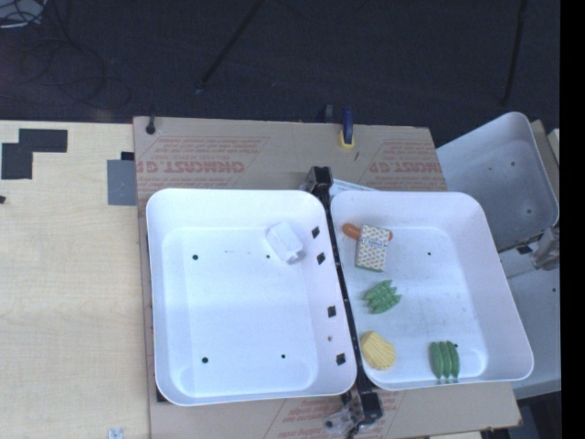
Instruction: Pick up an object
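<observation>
Sitting side by side on a brown cardboard sheet [274,158] are two shallow white bins, their inner rims touching along a line of black clips [331,311].

Item 1: left bin [169,337]. It is holding one small white block [285,240], which is lying near the far wall, toward the right side.

Item 2: right bin [498,300]. It is carrying five pieces:
- a speckled tan box [372,248], standing at the far left of the bin;
- an orange piece [349,230], poking out from behind the box on its left and touching it;
- a green leafy bunch [382,296], lying just nearer than the box, apart from it;
- a yellow corn-like piece [377,350], resting against the near left corner;
- a dark green ribbed piece [444,360], lying near the near wall, well apart from the yellow one.

Item 3: surroundings. A blue clamp [346,126] is gripping the far edge of the cardboard. A pale wooden bench top [64,291] is extending to the left. A grey metal panel [498,176] is leaning beyond the right bin's far right corner.

Item 4: gripper. I cannot tell whether it is standing apart or together.
</observation>
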You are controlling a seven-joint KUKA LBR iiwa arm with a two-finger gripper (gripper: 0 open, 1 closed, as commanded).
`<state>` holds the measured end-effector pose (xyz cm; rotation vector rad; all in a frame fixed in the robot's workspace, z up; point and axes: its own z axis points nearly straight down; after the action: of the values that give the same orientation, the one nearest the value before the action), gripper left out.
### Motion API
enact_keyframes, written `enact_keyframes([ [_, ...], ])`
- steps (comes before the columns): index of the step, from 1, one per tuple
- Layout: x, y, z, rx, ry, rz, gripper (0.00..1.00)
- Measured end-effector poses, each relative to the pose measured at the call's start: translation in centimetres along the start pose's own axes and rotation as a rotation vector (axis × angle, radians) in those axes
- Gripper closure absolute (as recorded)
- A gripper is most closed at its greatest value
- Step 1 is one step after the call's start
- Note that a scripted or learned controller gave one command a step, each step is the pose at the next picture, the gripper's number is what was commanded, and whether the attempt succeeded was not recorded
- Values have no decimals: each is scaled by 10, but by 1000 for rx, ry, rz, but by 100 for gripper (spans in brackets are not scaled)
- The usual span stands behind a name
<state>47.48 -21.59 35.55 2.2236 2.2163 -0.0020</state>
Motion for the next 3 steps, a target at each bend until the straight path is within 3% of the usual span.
enact_keyframes([
  [1, 6, 1, -31, -1, 2, -4, 100],
  [2, 79, 1, 23, 8, 6, -9, 100],
  [3, 33, 1, 2, 1, 1, -1, 100],
])
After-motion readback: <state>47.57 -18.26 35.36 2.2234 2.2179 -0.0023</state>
